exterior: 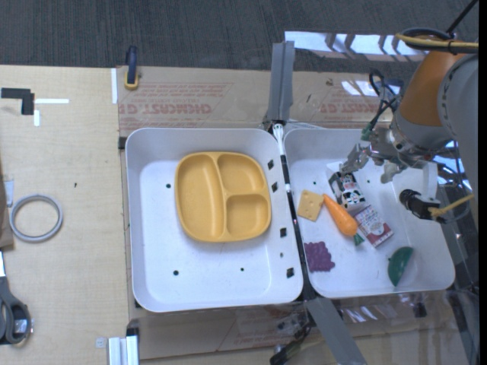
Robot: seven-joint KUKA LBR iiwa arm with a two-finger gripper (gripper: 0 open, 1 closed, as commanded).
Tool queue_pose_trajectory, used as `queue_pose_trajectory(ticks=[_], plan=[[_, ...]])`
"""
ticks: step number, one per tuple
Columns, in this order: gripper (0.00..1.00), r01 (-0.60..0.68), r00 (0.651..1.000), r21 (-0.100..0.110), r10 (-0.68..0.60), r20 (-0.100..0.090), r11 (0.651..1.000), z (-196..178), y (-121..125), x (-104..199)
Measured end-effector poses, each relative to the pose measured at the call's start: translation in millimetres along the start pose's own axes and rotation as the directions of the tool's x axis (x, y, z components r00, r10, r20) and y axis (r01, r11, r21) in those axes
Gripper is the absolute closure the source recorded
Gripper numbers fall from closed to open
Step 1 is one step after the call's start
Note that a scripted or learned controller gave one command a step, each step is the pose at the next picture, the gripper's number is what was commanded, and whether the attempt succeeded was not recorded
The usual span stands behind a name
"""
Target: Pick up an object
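In the right bin lie a yellow cheese wedge, an orange carrot, a black-and-white patterned carton, a red-and-white packet, a purple bunch of grapes and a green piece. My gripper reaches down from the right into the upper middle of this bin. It sits just above the patterned carton and the carrot's upper end. Whether it touches the carton is not visible.
The left bin holds a yellow divided plate. A metal divider stands between the bins at the back. On the wooden bench to the left are a grey ring and scissors.
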State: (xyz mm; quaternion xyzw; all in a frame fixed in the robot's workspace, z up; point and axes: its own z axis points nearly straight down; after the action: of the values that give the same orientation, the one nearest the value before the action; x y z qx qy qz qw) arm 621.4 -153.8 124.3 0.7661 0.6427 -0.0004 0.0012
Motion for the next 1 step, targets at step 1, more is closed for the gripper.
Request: queue_pose_trajectory(ticks=[1], plan=[[0.00,0.023,1.000,0.003,-0.023,0.000,1.000,-9.2,-3.3,20.3]])
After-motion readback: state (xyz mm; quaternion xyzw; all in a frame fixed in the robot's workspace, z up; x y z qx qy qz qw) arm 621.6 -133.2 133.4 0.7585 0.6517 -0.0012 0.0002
